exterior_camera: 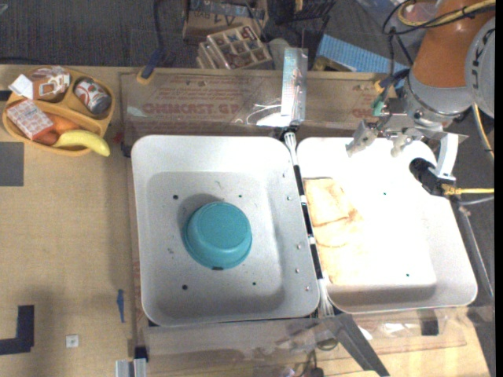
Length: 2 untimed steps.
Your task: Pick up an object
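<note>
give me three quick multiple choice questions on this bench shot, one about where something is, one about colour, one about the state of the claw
1. Where does the bowl lie?
A. in the left bin
B. in the right bin
C. on the bench outside both bins

2. What colour is the bowl?
A. red
B. teal
C. black

3. What is between the fingers of the claw?
A. the bowl
B. a banana
C. nothing

Answers:
1. A, the bowl sits mouth down near the middle of the left bin.
2. B, its upturned base and wall are teal against the white bin.
3. C, the claw hangs over the far edge of the right bin, fingers spread with bare white bin showing between them, far from the bowl.
</note>
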Motion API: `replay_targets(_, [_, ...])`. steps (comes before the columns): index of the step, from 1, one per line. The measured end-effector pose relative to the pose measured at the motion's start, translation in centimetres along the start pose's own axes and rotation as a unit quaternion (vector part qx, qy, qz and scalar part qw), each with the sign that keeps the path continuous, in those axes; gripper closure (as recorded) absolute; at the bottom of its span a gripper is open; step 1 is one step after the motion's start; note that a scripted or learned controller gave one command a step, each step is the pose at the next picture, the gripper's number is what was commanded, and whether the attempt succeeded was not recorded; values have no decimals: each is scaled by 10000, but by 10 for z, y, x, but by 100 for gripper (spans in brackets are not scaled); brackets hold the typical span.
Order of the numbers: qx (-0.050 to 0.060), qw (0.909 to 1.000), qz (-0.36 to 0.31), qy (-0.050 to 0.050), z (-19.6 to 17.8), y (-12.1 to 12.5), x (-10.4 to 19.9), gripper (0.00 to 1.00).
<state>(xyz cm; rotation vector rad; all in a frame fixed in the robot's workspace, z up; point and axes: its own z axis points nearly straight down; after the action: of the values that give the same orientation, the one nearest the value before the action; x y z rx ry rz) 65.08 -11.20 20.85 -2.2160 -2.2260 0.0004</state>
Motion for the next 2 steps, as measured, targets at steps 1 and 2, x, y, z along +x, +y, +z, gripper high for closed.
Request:
replay_targets(1, [7,9998,-217,-1,49,-12,6,0])
replay_targets(2, [-46,9930,-1183,-6,120,-56,19,0])
